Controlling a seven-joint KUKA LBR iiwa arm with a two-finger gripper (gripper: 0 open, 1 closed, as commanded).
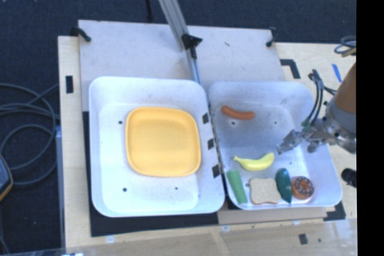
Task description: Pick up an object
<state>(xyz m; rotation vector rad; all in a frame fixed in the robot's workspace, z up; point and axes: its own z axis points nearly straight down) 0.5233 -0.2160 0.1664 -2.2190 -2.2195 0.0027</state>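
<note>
The right bin point(264, 93) holds a hot dog point(238, 113) near its back left, a yellow banana point(255, 161) in the middle, and along the front a green cucumber-like stick point(236, 186), a slice of toast point(263, 191), a dark green pepper point(284, 184) and a chocolate donut point(302, 187). My gripper point(290, 142) hangs over the right half of this bin, just right of the banana and above the pepper and donut. Nothing shows between its fingers.
The left bin point(108, 93) carries a yellow square plate point(162, 141). A metal pole point(171, 3) slants from the top down to the gap between the bins. Cables point(27, 123) lie on the dark floor at left.
</note>
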